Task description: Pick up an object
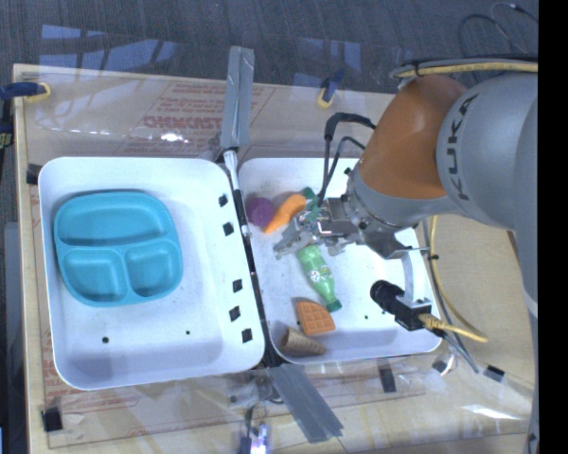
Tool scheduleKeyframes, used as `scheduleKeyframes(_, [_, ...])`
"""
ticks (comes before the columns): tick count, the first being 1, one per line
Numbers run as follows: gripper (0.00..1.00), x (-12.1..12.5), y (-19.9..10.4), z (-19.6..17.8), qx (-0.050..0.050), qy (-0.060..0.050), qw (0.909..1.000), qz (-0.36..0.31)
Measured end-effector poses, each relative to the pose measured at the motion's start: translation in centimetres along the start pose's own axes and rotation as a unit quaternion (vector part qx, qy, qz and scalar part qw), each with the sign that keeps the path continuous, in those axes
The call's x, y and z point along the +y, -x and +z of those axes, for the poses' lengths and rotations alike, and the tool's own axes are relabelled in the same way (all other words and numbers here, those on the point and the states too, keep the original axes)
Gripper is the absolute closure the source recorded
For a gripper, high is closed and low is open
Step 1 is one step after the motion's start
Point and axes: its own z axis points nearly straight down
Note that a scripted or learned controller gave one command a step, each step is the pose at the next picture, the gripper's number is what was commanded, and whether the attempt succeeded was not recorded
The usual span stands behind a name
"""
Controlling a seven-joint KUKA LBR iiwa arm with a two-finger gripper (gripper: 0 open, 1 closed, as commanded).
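My gripper (303, 232) hangs low over the middle of the right bin (355, 346), its metal fingers spread apart with nothing between them. A green bottle (319, 272) lies just below the fingertips. An orange carrot (284, 212) and a purple ball (261, 212) lie just left of the gripper, near the bin's upper left corner. A waffle-patterned orange piece (314, 318) and a tan cone (301, 341) rest at the bin's front edge.
The left bin (123, 348) holds a blue divided tray (118, 246). A grey divider (239, 253) runs between the two bins. The arm's grey and orange body covers the right bin's right side.
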Motion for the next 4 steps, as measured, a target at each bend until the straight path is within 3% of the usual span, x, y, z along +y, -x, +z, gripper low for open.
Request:
scheduleKeyframes(1, [0.0,-0.5,4.7,13.3,0.0,0.001,0.9983,-0.059])
scheduleKeyframes(2, [0.0,6.1,3.4,13.0,-0.003,0.004,0.9937,-0.112])
scheduleKeyframes(3, [0.0,-3.6,5.9,13.3,0.001,0.001,0.9992,-0.041])
scheduleKeyframes(4, [1.0,-3.5,6.0,12.5,0.0,0.0,0.999,-0.044])
